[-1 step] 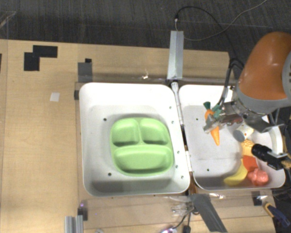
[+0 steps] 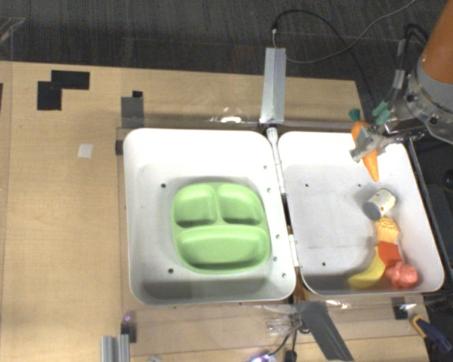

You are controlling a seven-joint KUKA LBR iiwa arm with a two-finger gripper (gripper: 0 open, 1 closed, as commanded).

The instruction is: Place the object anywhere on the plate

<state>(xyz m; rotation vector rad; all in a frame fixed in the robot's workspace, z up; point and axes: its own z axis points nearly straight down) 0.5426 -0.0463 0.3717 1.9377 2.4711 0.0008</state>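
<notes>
Between tool (image 2: 368, 143) fingers, seemingly, unlabelled carrot (image 2: 368, 157).

Pale wooden bench (image 2: 53, 225) bearing two white bins (image 2: 147, 202), (image 2: 325, 202) side by side.

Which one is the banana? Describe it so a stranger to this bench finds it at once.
Start at the right-hand shallow white bin and go to its near right corner, where small toys lie in a cluster. The curved yellow plastic banana lies lowest there, beside a round pinkish-red fruit. It is the only long, curved, all-yellow piece; the orange carrot is straight and sits at the bin's far end.
</notes>
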